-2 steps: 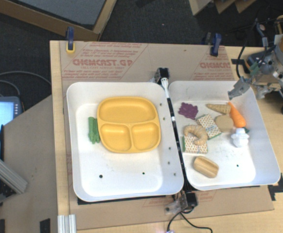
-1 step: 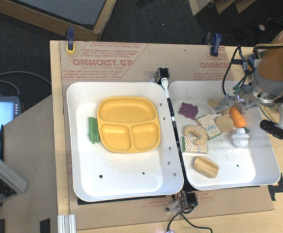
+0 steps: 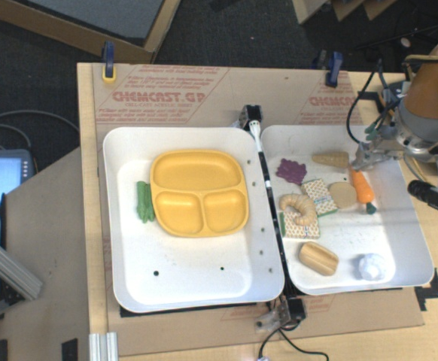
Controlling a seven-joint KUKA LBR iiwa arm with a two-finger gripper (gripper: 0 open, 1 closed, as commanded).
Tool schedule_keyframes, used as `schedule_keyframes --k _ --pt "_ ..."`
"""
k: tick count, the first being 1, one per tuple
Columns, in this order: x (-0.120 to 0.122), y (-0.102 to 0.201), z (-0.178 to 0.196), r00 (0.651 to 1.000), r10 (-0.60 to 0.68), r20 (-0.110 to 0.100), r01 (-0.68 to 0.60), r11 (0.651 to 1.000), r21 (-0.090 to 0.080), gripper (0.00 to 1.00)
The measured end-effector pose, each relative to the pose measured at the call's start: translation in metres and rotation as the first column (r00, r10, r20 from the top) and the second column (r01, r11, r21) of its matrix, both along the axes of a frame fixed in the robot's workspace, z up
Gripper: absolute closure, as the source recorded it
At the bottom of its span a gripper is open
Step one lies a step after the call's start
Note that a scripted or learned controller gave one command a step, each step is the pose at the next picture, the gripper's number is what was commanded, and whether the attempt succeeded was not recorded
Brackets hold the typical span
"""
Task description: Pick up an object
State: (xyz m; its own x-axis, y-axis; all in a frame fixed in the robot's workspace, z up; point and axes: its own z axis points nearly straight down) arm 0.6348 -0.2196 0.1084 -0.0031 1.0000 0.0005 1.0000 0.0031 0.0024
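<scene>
Currently: gripper (image 3: 367,156) at the right bin's (image 3: 411,265) far right corner, just above the carrot (image 3: 363,187); finger state cannot be told. Best approach, judged: descend straight over the carrot's middle, closing across its narrow width. Neighbours: tan disc (image 3: 342,195) touching-close alongside, purple piece (image 3: 290,171), croissant (image 3: 300,208), bread roll (image 3: 318,259), crumpled white ball (image 3: 370,265). Left bin (image 3: 129,277): yellow divided plate (image 3: 199,192), green item (image 3: 144,201).

I am reading red print "CHEMCAST GP" on the brown protective sheet (image 3: 174,89) covering the bench; the smaller lines beneath are illegible.
</scene>
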Motion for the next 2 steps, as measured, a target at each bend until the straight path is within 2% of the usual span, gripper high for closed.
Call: schedule_keyframes --k 1,2 --pt "0.0 0.0 -0.001 1.0 0.0 -0.001 0.0 1.0 0.0 0.0" --pt "0.001 0.0 0.01 1.0 0.001 0.003 -0.001 1.0 -0.001 1.0"
